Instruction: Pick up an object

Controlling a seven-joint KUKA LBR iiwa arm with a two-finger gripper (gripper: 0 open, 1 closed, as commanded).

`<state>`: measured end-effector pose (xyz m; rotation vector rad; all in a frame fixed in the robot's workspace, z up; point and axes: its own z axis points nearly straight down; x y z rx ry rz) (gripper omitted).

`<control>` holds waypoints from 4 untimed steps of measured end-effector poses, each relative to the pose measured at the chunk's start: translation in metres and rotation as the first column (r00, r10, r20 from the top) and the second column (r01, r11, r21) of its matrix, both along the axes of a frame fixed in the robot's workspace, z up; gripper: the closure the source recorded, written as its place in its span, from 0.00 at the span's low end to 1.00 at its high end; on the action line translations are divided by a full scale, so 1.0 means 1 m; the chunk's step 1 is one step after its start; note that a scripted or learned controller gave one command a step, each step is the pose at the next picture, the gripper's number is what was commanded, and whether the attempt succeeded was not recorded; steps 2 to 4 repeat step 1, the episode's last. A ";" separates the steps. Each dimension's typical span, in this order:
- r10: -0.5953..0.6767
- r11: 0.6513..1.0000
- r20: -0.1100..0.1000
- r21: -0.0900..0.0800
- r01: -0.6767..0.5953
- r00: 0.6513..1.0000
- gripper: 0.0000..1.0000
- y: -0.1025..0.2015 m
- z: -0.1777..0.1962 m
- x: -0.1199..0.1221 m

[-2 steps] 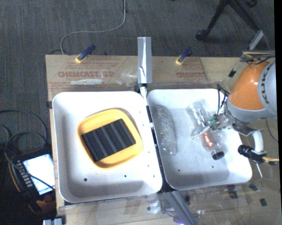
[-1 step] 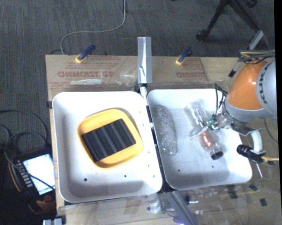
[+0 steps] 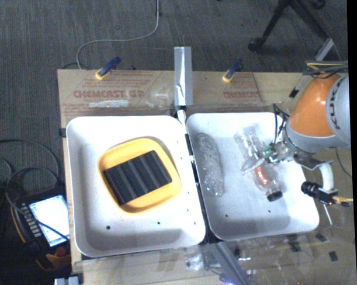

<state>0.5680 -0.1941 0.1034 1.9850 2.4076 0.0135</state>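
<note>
Bottle (image 3: 207, 163) in right bin (image 3: 298, 219), left of end effector (image 3: 266, 155).

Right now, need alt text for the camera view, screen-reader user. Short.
The grey arm with an orange band reaches from the right over the right bin, its gripper low among clear plastic items, including a bottle lying near the bin's left wall. The left bin holds a yellow tray with a black ridged insert.

Left bin's got a yellow plastic tray (image 3: 140, 174) with a black ribbed insert, sitting tilted mid-bin. Right bin: clear plastic bottle (image 3: 208, 164) lying along its left wall, plus another clear plastic piece (image 3: 251, 145) near the right side.
</note>
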 end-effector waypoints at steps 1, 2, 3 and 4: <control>-0.178 0.984 -0.023 0.004 0.178 0.984 1.00 0.025 0.090 0.053; -0.178 0.984 -0.023 0.004 0.178 0.984 1.00 0.025 0.090 0.053; -0.178 0.984 -0.023 0.004 0.178 0.984 1.00 0.025 0.090 0.053; -0.178 0.984 -0.023 0.004 0.178 0.984 1.00 0.025 0.090 0.053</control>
